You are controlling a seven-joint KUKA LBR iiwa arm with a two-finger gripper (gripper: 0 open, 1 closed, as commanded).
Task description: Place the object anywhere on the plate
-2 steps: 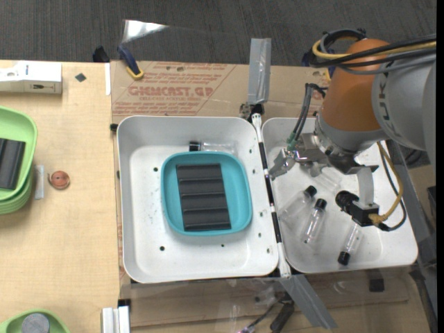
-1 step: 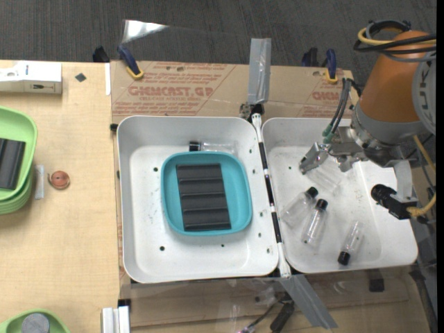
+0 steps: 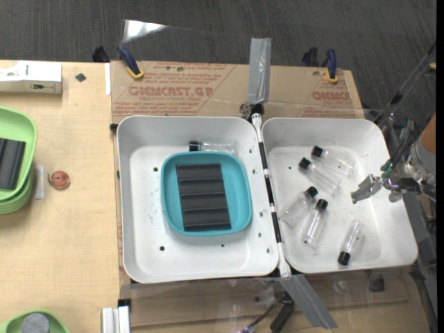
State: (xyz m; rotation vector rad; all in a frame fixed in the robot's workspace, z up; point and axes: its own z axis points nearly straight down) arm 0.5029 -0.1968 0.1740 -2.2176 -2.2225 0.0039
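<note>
arm: enters from right edge | gripper [image 3: 368,188]: low, pointing left

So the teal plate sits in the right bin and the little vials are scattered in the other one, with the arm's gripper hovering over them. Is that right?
Not quite. In the camera view the teal plate sits in the left bin, not the right. Most vials are scattered in the right bin, one lies beside the plate, and the gripper hovers over the right bin's vials.
</note>
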